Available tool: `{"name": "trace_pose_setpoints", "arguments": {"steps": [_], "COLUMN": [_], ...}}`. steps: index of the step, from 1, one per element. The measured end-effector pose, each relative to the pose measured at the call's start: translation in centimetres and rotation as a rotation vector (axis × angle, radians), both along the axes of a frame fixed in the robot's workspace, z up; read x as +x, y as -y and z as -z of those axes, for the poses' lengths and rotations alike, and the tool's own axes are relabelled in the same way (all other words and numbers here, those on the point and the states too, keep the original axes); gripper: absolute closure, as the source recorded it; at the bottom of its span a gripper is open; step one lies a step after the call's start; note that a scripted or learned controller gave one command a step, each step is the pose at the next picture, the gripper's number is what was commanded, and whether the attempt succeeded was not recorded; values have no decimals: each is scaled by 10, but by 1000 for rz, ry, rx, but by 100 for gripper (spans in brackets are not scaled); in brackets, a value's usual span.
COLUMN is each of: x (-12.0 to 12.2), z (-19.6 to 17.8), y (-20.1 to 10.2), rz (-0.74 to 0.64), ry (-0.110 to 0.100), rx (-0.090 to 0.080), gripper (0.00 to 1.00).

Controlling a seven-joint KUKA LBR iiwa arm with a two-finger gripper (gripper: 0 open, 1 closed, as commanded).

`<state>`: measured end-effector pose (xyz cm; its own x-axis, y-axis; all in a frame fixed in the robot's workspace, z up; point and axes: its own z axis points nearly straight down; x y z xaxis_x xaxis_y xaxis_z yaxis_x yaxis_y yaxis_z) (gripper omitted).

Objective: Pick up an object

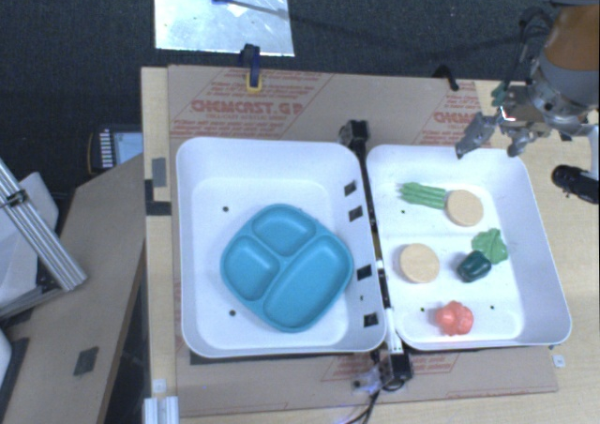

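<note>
My gripper (495, 139) hangs open above the back edge of the right bin (539, 225), fingers spread and nothing between them. In that bin lie a green stalk-like vegetable (424, 194), a tan round disc (464, 207), a second tan disc (419, 263), a light green leafy piece (490, 244), a dark green pepper-like piece (473, 267) and a red-pink lump (455, 318). All of them lie below and in front of the gripper, apart from it.
The left bin (206, 178) holds a blue sectioned plate (286, 266). A black divider with clips (361, 197) runs between the bins. A shiny sheet (222, 0) lies at the back, and metal framing (33, 234) stands at the left.
</note>
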<state>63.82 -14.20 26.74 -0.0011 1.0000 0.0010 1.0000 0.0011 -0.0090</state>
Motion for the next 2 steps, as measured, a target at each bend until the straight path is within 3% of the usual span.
{"name": "trace_pose_setpoints", "arguments": {"steps": [1, 2], "x": [2, -1], "z": [-7, 35], "y": [0, 3], "rz": [-2, 0], "ry": [11, 9], "rx": [-2, -2], "gripper": [0, 0]}}
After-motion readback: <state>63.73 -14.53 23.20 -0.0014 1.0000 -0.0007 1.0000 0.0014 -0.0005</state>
